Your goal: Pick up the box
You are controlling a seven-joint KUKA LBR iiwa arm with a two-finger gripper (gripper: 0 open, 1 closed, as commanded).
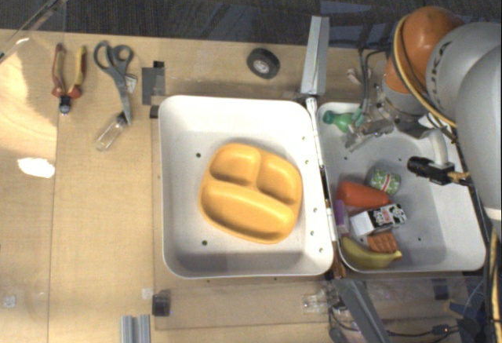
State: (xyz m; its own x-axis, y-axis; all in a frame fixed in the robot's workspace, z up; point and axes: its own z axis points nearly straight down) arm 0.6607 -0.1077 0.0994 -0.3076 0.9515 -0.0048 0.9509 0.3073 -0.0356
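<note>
bench (94, 239) | two white bins (176, 176) | scissors (118, 71) | pliers (67, 74) | tape roll (263, 63)

Two bins sit side by side on the counter (86, 255): the left bin (180, 247) holds a large moulded tray (251, 191) at its middle, and the right bin (463, 251) holds a cluster of small things toward its near left corner. In that cluster the box (378, 219) lies between a carrot (362, 194) behind it and a banana (369, 253) in front, with a small can (384, 180) just behind the carrot. The hand (367, 128) hangs over the far left of the right bin beside a bottle (337, 121), while on the counter left of the bins lie scissors (118, 71) and, further left, pliers (67, 74), with a tape roll (263, 63) behind the left bin.
</note>
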